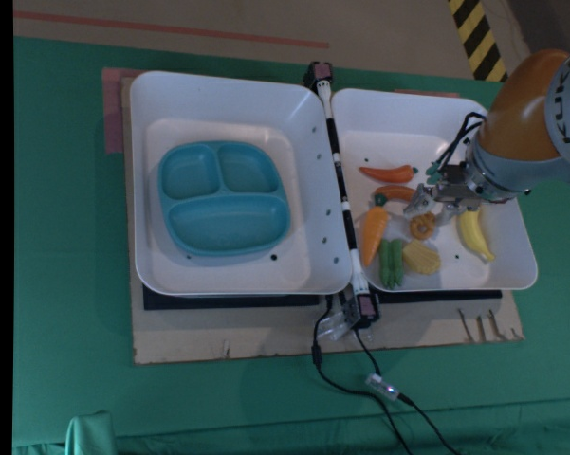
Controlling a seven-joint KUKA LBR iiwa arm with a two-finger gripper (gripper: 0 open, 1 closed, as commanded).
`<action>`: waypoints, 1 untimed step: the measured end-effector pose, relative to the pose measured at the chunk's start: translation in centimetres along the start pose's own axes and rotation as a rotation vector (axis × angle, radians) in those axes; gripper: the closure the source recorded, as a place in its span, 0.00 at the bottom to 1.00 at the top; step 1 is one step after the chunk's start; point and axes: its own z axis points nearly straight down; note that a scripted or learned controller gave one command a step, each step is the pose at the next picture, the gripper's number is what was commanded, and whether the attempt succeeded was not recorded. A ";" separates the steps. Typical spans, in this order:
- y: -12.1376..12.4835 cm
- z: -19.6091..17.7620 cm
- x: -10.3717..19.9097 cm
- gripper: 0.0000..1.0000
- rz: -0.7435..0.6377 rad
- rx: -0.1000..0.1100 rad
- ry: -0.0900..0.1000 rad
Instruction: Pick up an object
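Reaching stage: tool (434, 204) spread open, empty, low over small orange piece (423, 226), banana (474, 234) just beside; next, descend and clench.

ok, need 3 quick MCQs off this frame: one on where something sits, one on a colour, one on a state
1. Where is the divided plate?
A. left bin
B. right bin
C. on the green mat

2. What colour is that plate?
A. red
B. blue
C. yellow

3. How does the hand stand?
A. low over the toy food in the right bin
B. over the left bin
C. raised with the banana between its fingers

Answers: 1 A, it sits alone in the left bin. 2 B, it is blue throughout. 3 A, the hand is by the small orange piece, and the banana lies on the bin floor.
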 end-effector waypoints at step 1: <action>2.3 -9.9 -1.6 1.00 -0.005 0.016 0.005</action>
